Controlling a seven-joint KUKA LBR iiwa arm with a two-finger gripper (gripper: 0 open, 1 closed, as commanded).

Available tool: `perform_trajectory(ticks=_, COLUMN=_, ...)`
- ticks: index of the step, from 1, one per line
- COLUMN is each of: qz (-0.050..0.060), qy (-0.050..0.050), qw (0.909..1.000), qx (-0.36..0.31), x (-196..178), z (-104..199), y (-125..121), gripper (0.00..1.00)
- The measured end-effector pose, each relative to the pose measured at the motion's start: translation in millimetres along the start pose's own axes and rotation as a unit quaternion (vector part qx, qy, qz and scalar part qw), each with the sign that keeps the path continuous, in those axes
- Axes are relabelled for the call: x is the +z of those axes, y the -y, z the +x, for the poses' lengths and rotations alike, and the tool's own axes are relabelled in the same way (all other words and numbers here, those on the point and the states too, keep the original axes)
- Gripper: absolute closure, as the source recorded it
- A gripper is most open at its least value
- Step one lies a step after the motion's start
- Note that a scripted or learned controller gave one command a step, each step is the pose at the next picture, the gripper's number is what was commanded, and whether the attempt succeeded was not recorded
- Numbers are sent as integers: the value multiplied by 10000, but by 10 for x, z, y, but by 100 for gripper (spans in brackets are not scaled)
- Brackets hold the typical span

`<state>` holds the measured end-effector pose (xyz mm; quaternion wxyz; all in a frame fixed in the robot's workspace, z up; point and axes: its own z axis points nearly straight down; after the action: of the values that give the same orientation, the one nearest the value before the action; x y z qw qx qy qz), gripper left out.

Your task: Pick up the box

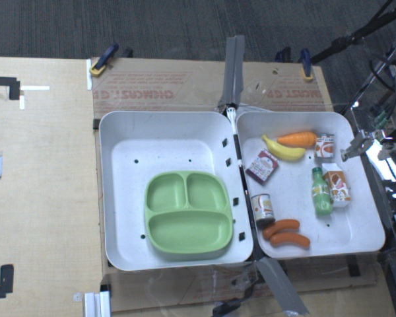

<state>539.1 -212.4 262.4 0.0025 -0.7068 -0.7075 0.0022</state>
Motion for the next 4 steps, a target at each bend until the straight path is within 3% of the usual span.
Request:
perform_trajectory(ticks=1, qz=4, qy=-2, qw=10000, qx=-25, x=1126, z=694, y=-502, gripper=0)
perform_trajectory(ticks=2, qz=-6, qy=10, qw=9824, qx=1870, x=734, z=1325, y=-1204, gripper=0)
perform_trajectory(ticks=3, qz=-1, qy=13, qw=9879, qx=1551, x=730, z=2414, y=-448, gripper=0)
perform_trajectory(ticks=4, qz=10, qy=13, qw=9828, qx=1844, x=747, z=1873, y=-129, gripper=0)
